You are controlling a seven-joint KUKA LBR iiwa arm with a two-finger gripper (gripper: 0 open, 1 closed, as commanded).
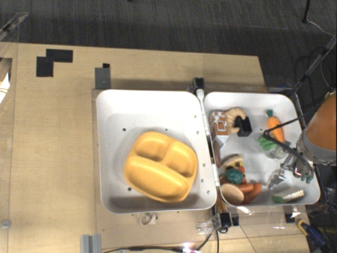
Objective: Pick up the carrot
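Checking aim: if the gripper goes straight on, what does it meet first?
Likely the bare floor of the right bin under the gripper, short of the food pile; the carrot lies off that line. Depth is unclear.

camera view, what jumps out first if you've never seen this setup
A big yellow lumpy object fills much of the left bin. The right bin is crowded with small toy foods, an orange carrot near its far right side, and the arm's gripper is low over that bin.

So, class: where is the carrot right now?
The carrot lies in the right bin, near its far right corner, with a green piece just below it and the black block to its left.
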